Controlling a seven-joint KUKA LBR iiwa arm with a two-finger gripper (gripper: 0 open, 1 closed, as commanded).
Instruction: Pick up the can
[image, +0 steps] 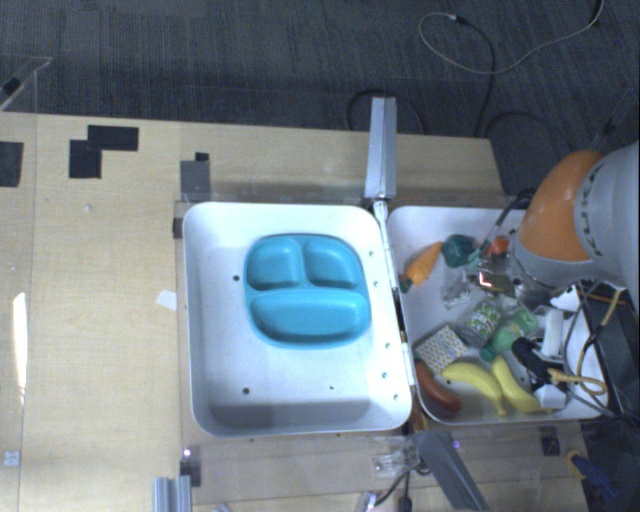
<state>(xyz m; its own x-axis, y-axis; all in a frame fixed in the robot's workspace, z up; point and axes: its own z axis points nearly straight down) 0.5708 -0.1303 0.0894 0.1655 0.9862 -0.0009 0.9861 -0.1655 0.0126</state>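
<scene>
The gripper (483, 283) hangs low in the right bin (400, 240), its tip a blur of clear plastic and one red light; whether its jaws are open or closed cannot be told; just near of it lies the can (484, 320), a small cylinder on its side with a green-and-white speckled label, its right end partly covered by the arm (575, 215). A teal lump (460, 249) sits left of the gripper, with one carrot (422, 263) beyond it; near of the can lie one checked pad (441, 348), one green item (502, 342) hard to make out, two bananas (490, 385) and one dark red piece (440, 390) at the rim. Two bins stand side by side; the left bin (215, 300) holds one blue divided plate (305, 290).
</scene>
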